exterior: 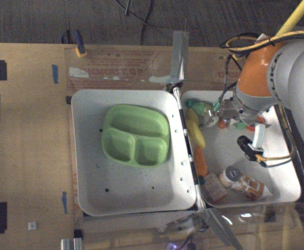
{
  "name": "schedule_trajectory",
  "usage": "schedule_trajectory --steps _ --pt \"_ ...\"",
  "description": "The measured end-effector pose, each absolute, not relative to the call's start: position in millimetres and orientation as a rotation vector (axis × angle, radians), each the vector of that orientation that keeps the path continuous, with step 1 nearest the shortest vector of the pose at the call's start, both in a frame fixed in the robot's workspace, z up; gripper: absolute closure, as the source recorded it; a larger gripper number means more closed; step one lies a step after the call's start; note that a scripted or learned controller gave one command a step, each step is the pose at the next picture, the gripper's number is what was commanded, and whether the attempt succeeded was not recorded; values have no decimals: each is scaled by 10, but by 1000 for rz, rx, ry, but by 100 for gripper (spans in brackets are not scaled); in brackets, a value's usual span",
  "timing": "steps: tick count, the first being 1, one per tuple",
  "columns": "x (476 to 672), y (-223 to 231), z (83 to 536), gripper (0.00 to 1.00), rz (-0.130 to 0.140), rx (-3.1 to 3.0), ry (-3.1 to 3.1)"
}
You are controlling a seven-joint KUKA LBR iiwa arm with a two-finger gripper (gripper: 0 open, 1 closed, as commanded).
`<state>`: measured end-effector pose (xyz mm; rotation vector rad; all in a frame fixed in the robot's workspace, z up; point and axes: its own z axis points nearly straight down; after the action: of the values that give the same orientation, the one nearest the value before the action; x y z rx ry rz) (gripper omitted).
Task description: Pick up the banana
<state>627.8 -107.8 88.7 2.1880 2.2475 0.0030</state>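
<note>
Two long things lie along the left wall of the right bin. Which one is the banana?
The yellow one, farther up the wall, is the banana. The orange one, just below it and end to end with it, looks like a carrot.

Gripper (220, 114) fingers being hidden under orange wrist band (256, 77). Arm (298, 72) being cut off by right edge. Small things (230, 123) beside gripper being blurred, too small to name. Banana (195, 130) top end being partly covered.
</note>
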Motion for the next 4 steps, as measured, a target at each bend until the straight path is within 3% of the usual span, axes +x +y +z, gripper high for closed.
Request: schedule_trajectory --steps 1,2,3,4 --pt "6287 -1102 991 100 1 2183 2243" --pt "6277 -334 2802 100 -3 2139 2302" --pt "6150 -363 2184 100 -6 2042 2394" --pt "6101 751 2788 100 0 1650 2673"
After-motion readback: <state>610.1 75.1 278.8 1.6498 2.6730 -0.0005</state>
